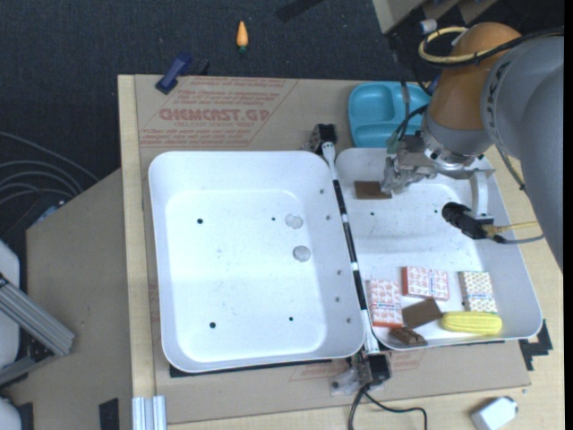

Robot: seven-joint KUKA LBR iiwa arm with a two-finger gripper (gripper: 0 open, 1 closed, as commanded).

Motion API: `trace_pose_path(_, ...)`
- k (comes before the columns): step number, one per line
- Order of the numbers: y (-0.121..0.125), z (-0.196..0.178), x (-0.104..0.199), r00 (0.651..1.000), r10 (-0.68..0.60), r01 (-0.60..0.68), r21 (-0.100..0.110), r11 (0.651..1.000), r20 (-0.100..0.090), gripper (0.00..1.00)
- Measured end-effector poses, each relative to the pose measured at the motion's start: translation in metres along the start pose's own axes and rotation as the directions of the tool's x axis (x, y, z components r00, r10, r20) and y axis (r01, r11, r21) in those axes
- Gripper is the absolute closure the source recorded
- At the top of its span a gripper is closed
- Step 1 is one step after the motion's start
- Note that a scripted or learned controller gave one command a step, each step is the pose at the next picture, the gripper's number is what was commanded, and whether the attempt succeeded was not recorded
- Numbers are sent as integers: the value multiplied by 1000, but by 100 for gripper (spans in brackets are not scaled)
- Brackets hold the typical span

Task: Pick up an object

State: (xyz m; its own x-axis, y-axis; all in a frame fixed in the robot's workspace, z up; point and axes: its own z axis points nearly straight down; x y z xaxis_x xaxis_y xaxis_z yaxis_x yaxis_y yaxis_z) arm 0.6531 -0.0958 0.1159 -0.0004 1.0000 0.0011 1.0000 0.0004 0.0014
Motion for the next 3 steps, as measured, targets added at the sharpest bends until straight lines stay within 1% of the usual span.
trace_pose_path(1, 0, 0, 0, 1000, 0, 0, 0, 1000, 0, 0)
trace_pose_path(2, 1, -10, 0, 1000, 0, 0, -2, 1000, 0, 100)
trace_pose_path(3, 0, -10, 0, 1000, 0, 0, -1, 1000, 0, 0)
